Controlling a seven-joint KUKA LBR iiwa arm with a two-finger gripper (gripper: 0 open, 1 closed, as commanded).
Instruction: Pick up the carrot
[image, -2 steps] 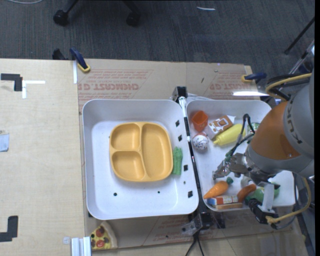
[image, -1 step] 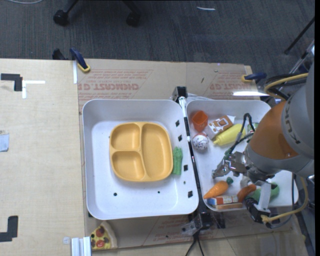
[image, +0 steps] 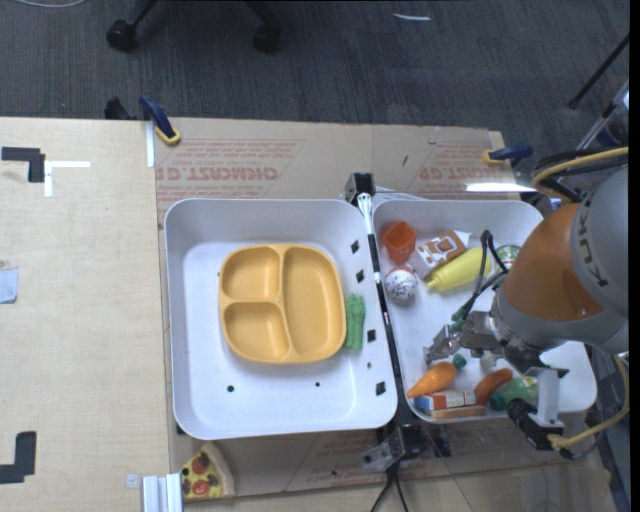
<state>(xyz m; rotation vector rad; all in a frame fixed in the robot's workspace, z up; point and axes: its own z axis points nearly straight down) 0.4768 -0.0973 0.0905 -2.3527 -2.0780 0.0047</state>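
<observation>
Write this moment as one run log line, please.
task: pick up carrot | gripper: above right bin, near carrot | carrot: lying in bin, not held | status: not done

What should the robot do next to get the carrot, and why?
Probably a small move down and toward the carrot. The gripper sits just above and to the right of it in the right bin, and nothing shows between its fingers. The carrot lies close to the bin's near-left corner beside a small flat box, so easing in gently seems safest.
</observation>
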